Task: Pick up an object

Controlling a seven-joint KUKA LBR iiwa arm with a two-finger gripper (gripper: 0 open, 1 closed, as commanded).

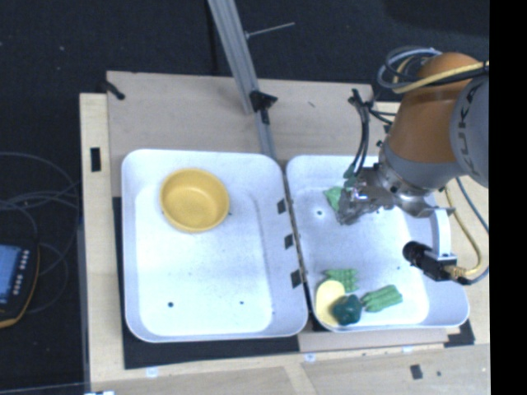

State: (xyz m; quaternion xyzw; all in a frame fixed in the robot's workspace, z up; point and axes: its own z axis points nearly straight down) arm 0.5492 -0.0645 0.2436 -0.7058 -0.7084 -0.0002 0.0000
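My gripper (349, 208) hangs low over the upper middle of the right bin (317, 179). A small light green object (333, 197) lies just left of the fingertips, partly hidden by them; whether it sits between the fingers is not visible. At the front of the right bin lie a pale yellow round piece (328, 297), a dark teal object (348, 309), a green ridged piece (381, 299) and another green piece (342, 277). A yellow bowl (194, 200) sits in the left bin (148, 278), toward its back.
A grey metal pole (239, 56) slants down from the top to the divider between the bins. The arm's orange band (428, 113) and cables hang over the right bin's back right. A black fitting (424, 257) juts over its right side.
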